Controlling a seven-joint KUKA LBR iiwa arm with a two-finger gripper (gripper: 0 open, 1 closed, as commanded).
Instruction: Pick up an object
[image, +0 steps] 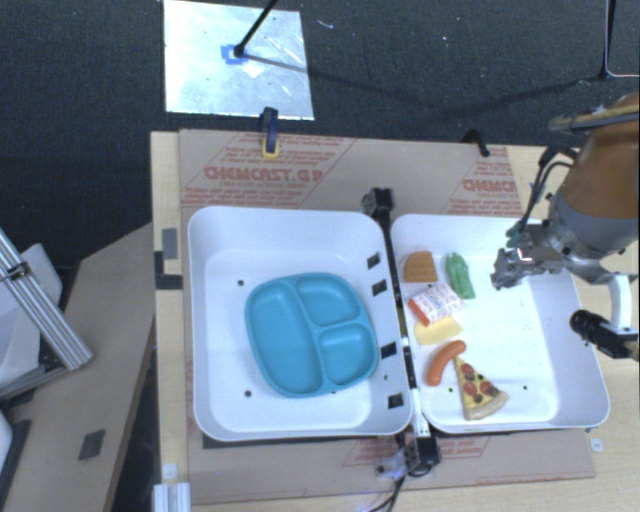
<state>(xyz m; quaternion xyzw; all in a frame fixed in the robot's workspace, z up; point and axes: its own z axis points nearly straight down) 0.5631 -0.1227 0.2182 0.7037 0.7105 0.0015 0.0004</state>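
the brown board (300, 165) under the bins carries red lettering reading "chemcast". the left bin (215, 330) holds a blue divided plate (308, 332). the right bin (560, 350) holds toy food along its left side: a bread slice (421, 266), a green pepper (459, 274), a red-and-white pack (434, 303), a sausage (445, 362) and a pizza slice (478, 390). the gripper (512, 266) hangs over that bin's open upper right, apart from the food.

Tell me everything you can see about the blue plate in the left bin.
The blue plate is a rounded-rectangle tray, plastic by its look, divided into three compartments: one long one on its left, two smaller ones on its right. It lies flat, slightly turned, near the middle of the left bin, resting on the bin floor. Nothing lies in it.
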